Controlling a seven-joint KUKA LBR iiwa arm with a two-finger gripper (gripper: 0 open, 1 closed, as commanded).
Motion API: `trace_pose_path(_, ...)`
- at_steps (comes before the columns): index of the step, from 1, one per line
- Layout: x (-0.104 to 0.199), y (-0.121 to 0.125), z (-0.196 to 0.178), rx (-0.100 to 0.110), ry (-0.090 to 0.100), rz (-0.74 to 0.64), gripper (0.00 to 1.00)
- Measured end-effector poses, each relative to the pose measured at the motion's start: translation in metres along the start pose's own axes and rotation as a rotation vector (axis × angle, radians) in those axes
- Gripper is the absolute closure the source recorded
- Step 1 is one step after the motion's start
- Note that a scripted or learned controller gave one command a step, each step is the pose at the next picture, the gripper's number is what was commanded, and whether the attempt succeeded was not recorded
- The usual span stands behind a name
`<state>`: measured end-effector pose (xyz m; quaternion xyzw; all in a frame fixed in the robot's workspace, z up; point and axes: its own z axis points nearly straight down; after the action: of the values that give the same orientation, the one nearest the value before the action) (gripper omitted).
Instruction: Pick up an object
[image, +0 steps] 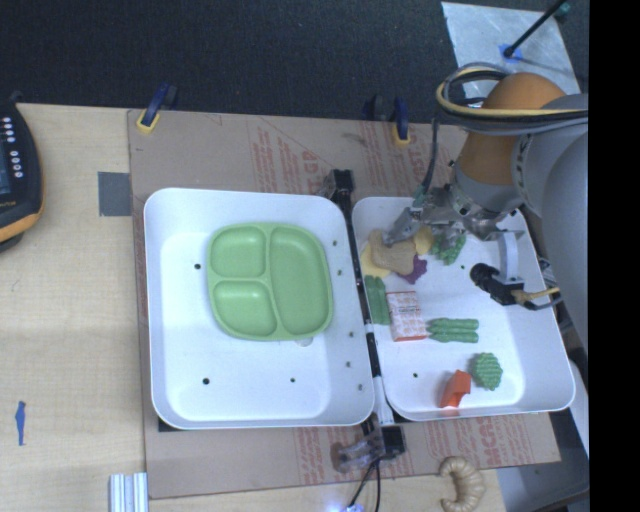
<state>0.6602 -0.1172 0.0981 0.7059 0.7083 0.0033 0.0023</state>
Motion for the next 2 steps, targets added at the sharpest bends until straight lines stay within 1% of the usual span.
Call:
trace_pose_path(1,0.0011,-0.0219,-0.0007,-0.005,-0.004,0.001,0.0)
trace_pose_path(2,0.0057,-0.027,-0.0006,-0.005,-0.007,0.0,0.0)
